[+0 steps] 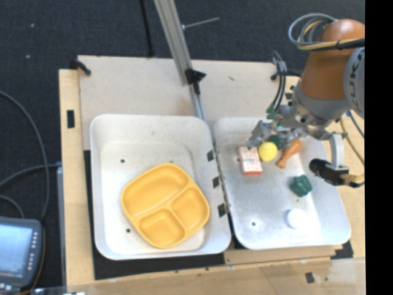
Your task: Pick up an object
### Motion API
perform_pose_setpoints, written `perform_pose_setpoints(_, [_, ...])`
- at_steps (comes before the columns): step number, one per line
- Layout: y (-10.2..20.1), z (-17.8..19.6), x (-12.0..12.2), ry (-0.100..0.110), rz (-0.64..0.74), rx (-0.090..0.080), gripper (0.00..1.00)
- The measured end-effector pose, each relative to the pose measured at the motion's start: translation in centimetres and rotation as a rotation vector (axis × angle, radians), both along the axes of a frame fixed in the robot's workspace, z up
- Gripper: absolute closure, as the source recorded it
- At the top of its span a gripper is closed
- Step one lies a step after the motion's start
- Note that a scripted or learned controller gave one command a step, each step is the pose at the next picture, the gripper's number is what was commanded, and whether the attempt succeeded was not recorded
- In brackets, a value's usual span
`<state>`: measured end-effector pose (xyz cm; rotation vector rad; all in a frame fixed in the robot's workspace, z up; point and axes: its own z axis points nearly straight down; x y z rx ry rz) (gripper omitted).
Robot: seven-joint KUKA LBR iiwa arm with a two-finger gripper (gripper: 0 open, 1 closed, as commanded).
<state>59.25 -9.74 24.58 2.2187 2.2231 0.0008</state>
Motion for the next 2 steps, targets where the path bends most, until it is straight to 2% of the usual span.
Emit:
perform_pose_setpoints(1, [0.0,0.0,0.0,0.000,-0.001,0.000,0.00])
perform_pose_setpoints(2, [0.0,-4.2,0.1,0.005,-0.004,-0.001,0.00])
